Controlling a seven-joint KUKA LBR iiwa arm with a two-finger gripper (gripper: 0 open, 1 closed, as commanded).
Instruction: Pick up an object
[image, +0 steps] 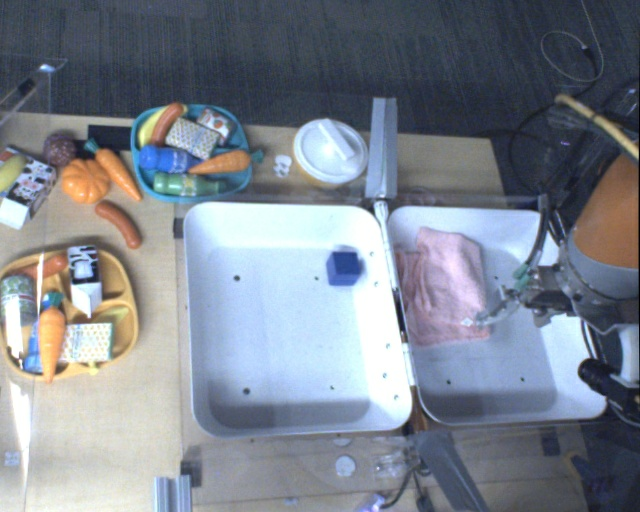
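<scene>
Cloth (445, 283), pink, rumpled, lies in your right bin (520, 385); gripper (493, 313) at its edge, fingers apparently parted, nothing between. Risk: pinching only a fold, which slips free.

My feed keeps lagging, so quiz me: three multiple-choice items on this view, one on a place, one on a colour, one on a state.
1. Where does the blue cube lie?
A. in the left bin
B. in the right bin
C. on the yellow tray

2. What colour is the cloth in the right bin?
A. green
B. pink
C. black

3. How does the cloth lie?
A. hanging over the bin's rim
B. rolled into a ball
C. crumpled on the bin floor

Answers: 1 A, the cube sits toward the upper right of the left bin. 2 B, the fabric is pale pink. 3 C, it lies rumpled inside the bin, with the hand at its right edge.
</scene>
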